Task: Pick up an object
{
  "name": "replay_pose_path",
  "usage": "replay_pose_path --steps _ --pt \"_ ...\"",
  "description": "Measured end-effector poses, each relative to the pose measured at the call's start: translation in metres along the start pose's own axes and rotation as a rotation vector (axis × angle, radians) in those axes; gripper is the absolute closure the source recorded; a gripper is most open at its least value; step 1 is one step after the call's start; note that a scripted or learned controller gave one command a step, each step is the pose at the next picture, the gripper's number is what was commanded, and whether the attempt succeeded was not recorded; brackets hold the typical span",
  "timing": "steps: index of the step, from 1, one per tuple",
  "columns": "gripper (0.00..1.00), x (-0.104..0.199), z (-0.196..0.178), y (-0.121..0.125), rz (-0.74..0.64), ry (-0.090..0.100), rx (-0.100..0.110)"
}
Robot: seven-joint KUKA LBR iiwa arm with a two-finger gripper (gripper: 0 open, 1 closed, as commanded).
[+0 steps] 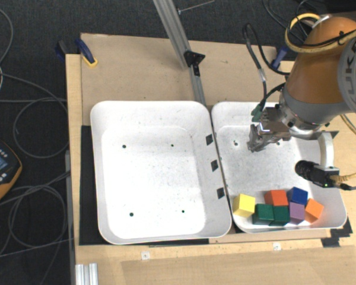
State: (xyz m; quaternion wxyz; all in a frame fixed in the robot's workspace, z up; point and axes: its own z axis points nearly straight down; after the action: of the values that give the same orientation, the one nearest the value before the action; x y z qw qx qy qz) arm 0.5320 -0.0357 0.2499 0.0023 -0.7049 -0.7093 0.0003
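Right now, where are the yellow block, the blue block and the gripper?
yellow block (245,204), camera view, top face.
blue block (298,195), camera view, top face.
gripper (258,142), camera view, between its fingertips.

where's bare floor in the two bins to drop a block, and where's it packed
The left bin offers bare floor wall to wall. In the right bin, a bare strip runs between the gripper and the blocks. The near edge is crowded: yellow block, green blocks, red block, blue block, purple block, orange block.
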Motion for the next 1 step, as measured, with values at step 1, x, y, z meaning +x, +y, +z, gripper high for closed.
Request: replay_pose_path --steps 1 --pt "1.00 0.0562 0.0126 0.0030 -0.001 0.000 0.001"
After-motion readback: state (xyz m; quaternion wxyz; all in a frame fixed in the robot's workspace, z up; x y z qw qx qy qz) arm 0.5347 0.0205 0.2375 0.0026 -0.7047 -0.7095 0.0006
